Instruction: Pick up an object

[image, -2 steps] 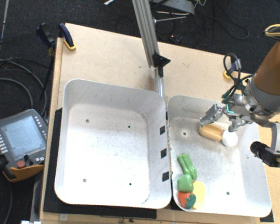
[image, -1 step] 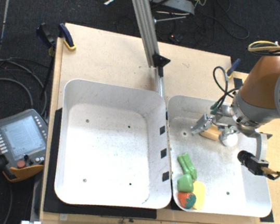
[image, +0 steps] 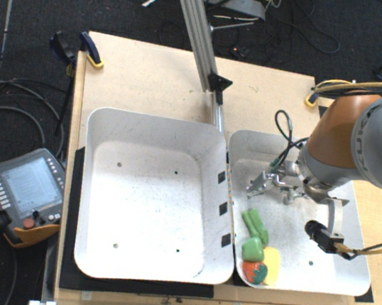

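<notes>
Several small objects lie clustered in the front-left corner of the right bin (image: 343,280). A long green piece (image: 255,222) lies nearest the gripper. In front of it sits a green block (image: 253,249), with a yellow piece (image: 272,258) to its right and a red-orange piece (image: 256,271) against the bin's front rim. My gripper (image: 272,185) hangs over the back-left part of the right bin, a little behind the long green piece and apart from it. Nothing shows held in it.
The left bin (image: 97,133) sits beside the right one, sharing a raised middle rim with black marks (image: 224,189). A slanted metal pole (image: 199,31) ends at the bins' back edge. A black cable (image: 285,127) loops behind the gripper. A teach pendant (image: 23,190) lies on the floor at left.
</notes>
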`<state>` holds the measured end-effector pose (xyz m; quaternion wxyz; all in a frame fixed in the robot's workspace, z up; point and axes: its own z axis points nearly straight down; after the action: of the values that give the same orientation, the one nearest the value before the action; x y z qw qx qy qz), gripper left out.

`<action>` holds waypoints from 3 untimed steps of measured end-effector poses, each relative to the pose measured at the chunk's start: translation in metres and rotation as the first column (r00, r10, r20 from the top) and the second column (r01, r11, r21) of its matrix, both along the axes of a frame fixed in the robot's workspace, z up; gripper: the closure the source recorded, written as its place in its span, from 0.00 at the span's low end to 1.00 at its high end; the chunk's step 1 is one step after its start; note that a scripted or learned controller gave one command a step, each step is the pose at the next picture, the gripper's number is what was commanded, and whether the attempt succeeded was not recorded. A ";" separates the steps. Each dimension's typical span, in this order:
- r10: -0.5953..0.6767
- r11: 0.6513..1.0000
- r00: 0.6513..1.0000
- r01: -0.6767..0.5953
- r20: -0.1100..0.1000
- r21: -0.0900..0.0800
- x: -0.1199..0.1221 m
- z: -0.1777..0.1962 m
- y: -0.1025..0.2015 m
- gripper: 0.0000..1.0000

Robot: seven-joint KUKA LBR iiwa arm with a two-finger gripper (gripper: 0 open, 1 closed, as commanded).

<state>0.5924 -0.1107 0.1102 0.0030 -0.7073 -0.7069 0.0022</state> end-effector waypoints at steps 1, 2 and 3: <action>0.000 1.000 1.000 0.000 0.005 -0.001 0.000 -0.016 0.001 0.00; 0.000 1.000 1.000 0.000 0.008 -0.001 0.001 -0.005 0.000 1.00; 0.000 1.000 1.000 0.000 0.013 -0.002 -0.004 0.056 -0.005 1.00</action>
<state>0.5888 -0.1152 0.1662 -0.0026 -0.7075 -0.7067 -0.0016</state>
